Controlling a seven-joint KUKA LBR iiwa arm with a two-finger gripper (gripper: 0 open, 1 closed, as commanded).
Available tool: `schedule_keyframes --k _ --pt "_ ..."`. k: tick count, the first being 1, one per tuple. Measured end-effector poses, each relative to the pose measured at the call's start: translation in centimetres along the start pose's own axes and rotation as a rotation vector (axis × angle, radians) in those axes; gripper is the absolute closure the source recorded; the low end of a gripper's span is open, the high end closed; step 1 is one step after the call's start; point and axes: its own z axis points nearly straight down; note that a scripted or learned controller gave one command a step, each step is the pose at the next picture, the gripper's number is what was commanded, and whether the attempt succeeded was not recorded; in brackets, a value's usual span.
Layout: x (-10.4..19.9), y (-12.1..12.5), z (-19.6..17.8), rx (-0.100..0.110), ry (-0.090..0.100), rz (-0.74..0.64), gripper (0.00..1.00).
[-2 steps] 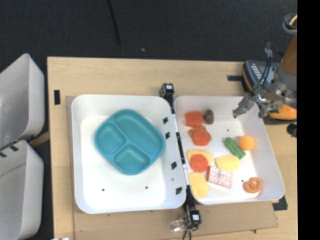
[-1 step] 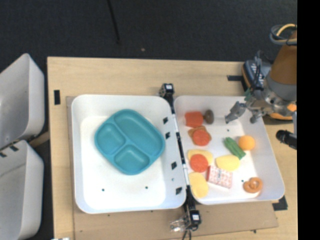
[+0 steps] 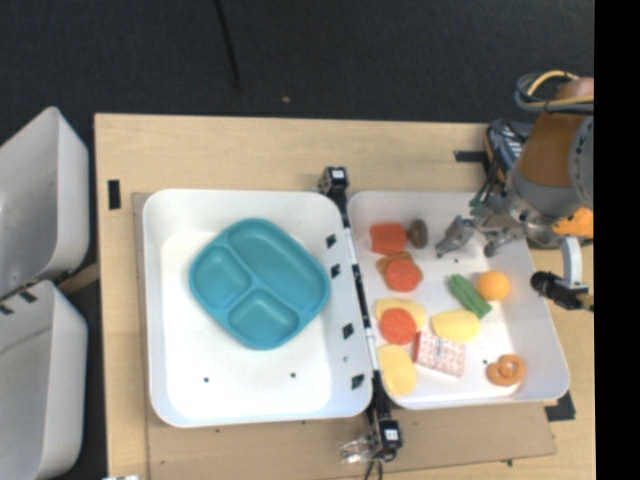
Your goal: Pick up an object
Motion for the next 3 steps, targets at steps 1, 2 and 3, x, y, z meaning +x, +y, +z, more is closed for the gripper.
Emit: schedule_keyframes --k 1,2,3 --pt "-0.1 0.0 3.1 -0.001 0.0 0.001 0.0" --pt "-0.2 0.1 1.8 -0.006 -0.003 -0.001 1.0" --pt "0.2 0.3 -4.4 -0.006 0.0 0.001 1.0"
